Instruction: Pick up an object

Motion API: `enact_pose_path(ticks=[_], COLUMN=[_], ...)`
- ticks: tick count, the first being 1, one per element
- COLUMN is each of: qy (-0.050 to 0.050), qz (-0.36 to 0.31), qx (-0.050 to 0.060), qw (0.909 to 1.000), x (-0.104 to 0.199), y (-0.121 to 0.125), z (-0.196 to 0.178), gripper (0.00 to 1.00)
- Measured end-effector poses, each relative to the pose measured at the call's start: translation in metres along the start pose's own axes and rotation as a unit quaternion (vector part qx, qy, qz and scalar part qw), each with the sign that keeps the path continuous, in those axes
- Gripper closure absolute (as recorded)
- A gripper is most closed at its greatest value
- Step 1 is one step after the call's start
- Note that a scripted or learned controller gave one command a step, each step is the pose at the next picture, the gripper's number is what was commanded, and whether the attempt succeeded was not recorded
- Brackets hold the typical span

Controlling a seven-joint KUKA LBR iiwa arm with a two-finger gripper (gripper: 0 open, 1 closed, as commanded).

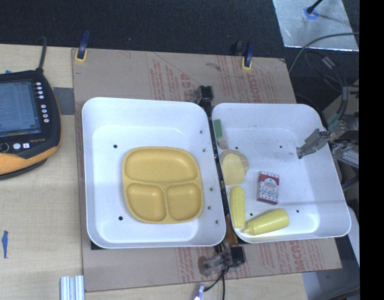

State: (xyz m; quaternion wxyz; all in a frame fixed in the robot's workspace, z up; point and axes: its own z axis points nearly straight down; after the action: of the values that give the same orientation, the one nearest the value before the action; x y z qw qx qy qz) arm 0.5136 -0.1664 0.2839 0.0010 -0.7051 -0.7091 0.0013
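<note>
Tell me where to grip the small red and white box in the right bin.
Take the small red and white box from straight above, closing across its two long sides. It lies flat and apart from the yellow bottle and corn cob, so both sides look free.

The pale wooden tabletop (35, 230) carries a brown cardboard sheet (179, 74), on which two white bins (98, 167) sit touching side by side, while left of that sheet rests a black-and-orange control pendant (20, 127).
</note>
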Motion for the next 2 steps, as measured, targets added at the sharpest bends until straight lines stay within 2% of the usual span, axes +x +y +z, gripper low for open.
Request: enact_pose_path(ticks=[1,2], qy=[0.000,0.000], qz=[-0.001,0.000], qx=[0.001,0.001], qw=[1.0000,1.0000], x=[0.034,0.045], y=[0.016,0.016], z=[0.088,0.193], gripper=[0.00,0.00])
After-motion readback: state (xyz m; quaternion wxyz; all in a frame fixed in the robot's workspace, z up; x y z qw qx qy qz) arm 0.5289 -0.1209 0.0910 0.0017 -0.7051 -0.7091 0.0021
